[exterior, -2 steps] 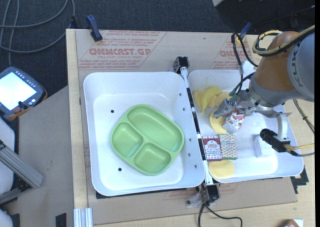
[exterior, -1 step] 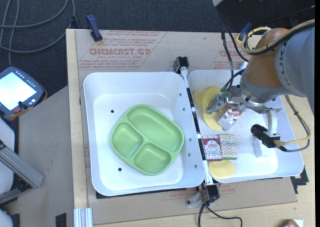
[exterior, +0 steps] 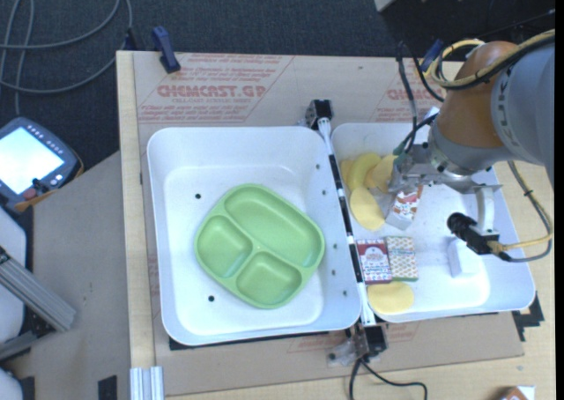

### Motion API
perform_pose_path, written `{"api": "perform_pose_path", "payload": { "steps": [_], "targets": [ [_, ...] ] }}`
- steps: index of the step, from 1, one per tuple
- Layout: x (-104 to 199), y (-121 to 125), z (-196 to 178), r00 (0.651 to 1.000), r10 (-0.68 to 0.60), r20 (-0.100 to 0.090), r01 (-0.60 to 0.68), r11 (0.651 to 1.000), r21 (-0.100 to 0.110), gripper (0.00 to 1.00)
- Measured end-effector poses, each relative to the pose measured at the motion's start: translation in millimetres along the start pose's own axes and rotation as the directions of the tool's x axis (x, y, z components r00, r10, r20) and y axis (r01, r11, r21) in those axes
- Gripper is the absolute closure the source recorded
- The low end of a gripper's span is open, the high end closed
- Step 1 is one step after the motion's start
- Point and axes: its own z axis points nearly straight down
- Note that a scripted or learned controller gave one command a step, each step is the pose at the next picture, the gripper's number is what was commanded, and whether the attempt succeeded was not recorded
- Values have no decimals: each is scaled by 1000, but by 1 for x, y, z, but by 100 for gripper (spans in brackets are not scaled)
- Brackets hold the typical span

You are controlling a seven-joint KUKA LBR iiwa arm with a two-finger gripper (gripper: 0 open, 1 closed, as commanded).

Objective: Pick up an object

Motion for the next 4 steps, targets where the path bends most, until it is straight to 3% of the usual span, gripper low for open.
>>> {"api": "perform_pose_path", "payload": {
  "steps": [1, 2, 3, 4],
  "targets": [
    [13, -34, -83, 1000, -5, -26, 6, 999, 46, 100],
    [13, -34, -82, 1000, -5, -26, 6, 999, 46, 0],
    [-25, -11, 27, 1000, -4, -26, 5, 999, 48, 0],
    [-26, -9, 15, 1000, -3, -25, 4, 999, 43, 100]
  ]
}}
